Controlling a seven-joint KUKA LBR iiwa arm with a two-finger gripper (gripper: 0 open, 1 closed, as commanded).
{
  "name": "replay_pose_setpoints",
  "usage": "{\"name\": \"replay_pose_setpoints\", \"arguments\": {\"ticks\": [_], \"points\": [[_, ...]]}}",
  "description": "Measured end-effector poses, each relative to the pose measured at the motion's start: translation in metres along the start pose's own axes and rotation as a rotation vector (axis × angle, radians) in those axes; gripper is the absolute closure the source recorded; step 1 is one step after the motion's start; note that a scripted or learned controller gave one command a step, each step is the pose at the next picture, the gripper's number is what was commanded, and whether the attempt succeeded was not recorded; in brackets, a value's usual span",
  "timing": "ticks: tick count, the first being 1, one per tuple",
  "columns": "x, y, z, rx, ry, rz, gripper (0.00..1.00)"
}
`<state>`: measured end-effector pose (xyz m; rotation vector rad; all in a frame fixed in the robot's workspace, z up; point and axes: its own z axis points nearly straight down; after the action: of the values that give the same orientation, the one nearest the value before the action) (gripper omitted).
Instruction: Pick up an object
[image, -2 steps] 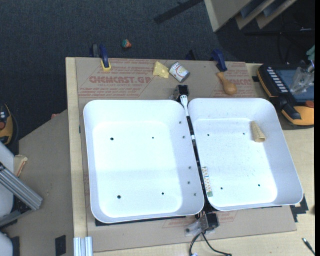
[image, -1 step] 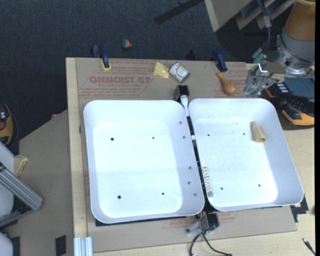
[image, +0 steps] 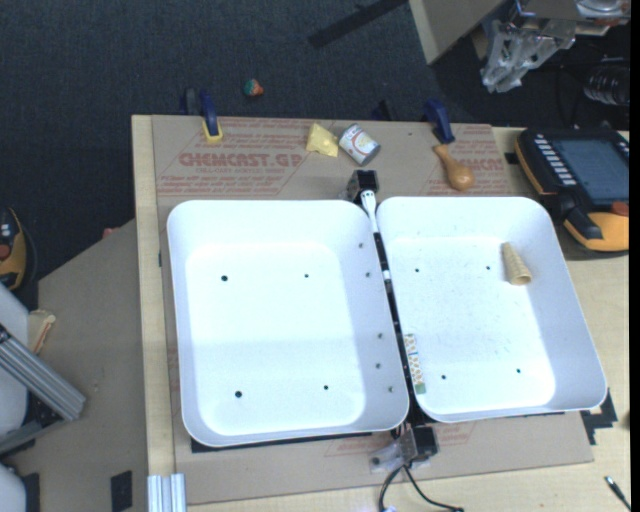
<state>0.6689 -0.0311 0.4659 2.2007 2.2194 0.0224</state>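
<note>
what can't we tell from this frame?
- Gripper: sits at the camera view's top edge, arm cut off there; finger state unreadable.
- Tan cone-like object in the right bin: too small to identify.
- Yellow piece and small boxy item on the board behind the bins: too small to name.
- Strip at the right bin's inner edge: markings illegible.

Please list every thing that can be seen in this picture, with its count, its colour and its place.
bins: two, white, side by side on the bench.
cone-shaped piece: one, tan, in the right bin, near its far right corner.
wedge: one, yellow, on the board behind the bins.
small block: one, white and grey, beside the wedge.
wooden piece: one, orange-brown, on the board behind the right bin.
clamps: two, blue, at the board's far edge.
small ball: one, red and green, on the dark floor.
tablet: one, dark with orange rim, far right.
gripper: one, grey, raised above the top right.
</note>
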Motion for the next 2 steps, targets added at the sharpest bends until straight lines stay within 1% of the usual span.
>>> {"name": "replay_pose_setpoints", "arguments": {"ticks": [1, 2], "points": [[0.075, -0.005, 0.104, 0.032, 0.003, 0.001, 1.00], [0.169, -0.007, 0.189, 0.032, 0.003, -0.001, 1.00]]}}
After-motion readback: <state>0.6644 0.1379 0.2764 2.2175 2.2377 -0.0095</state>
